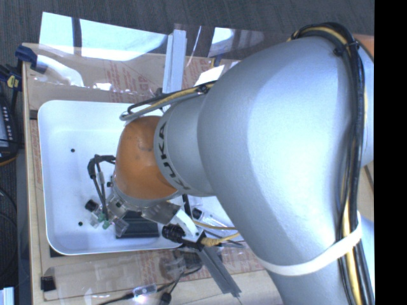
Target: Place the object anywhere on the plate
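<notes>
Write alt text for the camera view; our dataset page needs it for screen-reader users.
A large grey robot arm with an orange band reaches from the right down into a shallow white bin, hiding much of it. Its gripper sits low near the bin's front wall, and cables trail below the bin.
</notes>
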`<state>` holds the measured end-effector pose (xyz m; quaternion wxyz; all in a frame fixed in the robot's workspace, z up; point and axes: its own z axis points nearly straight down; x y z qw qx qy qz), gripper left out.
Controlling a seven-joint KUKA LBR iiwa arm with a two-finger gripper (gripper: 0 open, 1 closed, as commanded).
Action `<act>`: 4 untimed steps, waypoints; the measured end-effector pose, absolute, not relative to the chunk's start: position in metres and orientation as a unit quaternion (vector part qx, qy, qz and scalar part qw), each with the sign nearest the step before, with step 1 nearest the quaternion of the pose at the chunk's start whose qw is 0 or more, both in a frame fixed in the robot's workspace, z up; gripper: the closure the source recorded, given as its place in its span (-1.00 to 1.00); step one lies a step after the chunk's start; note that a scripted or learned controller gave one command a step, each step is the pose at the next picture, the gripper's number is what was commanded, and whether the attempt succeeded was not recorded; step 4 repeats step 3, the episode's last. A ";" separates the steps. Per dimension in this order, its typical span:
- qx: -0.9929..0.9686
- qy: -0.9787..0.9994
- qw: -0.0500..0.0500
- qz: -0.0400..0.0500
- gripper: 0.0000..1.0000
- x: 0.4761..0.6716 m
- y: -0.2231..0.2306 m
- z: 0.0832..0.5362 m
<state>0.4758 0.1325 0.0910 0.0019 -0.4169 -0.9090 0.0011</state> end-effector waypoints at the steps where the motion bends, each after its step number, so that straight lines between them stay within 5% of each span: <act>1: -0.668 -0.744 0.002 0.002 1.00 0.486 0.206 0.091; 2: -0.391 -0.920 0.000 0.000 1.00 0.477 0.137 0.221; 3: -0.484 -0.875 0.003 0.003 1.00 0.474 0.190 0.141; 4: -0.484 -0.875 0.003 0.003 1.00 0.474 0.190 0.141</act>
